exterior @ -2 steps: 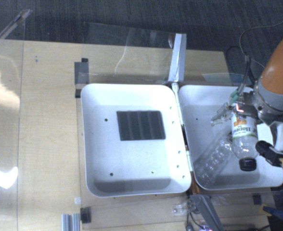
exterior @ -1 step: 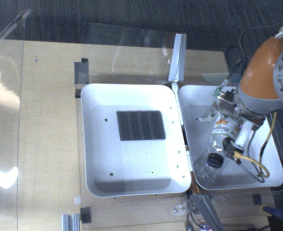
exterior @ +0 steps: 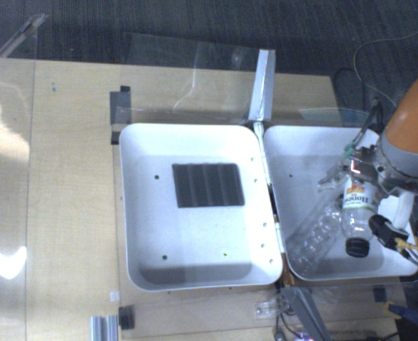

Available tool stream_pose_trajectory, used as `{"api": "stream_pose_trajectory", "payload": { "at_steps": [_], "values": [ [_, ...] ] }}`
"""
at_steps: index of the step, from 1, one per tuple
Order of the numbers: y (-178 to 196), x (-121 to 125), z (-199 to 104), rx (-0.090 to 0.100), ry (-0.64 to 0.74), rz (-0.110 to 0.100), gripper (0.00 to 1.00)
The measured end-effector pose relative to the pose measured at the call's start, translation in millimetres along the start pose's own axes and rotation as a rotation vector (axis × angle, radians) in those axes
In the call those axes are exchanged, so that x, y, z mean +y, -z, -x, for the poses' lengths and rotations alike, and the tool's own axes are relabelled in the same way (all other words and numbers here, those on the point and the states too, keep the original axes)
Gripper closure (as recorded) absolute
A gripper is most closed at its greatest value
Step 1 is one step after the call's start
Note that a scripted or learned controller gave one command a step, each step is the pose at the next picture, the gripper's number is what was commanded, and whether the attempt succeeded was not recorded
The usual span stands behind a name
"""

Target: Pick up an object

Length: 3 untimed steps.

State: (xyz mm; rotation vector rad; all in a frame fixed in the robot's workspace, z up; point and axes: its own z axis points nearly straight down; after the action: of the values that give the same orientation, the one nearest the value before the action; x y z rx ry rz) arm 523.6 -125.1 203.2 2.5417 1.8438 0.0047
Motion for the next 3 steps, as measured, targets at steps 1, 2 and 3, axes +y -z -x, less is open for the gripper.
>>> {"api": "stream_pose_trajectory", "payload": {
  "at_steps": [1, 2, 3],
  "values": [
    [55.1, 26.0, -21.6, -0.001, -0.002, 0.002, 0.0],
    [-96.8, -1.9, 22.6, 0.0, 0.025, 0.006, 0.0],
    [-101.0, 23.0, 24.9, 0.003, 0.123, 0.033, 0.0]
  ]
}}
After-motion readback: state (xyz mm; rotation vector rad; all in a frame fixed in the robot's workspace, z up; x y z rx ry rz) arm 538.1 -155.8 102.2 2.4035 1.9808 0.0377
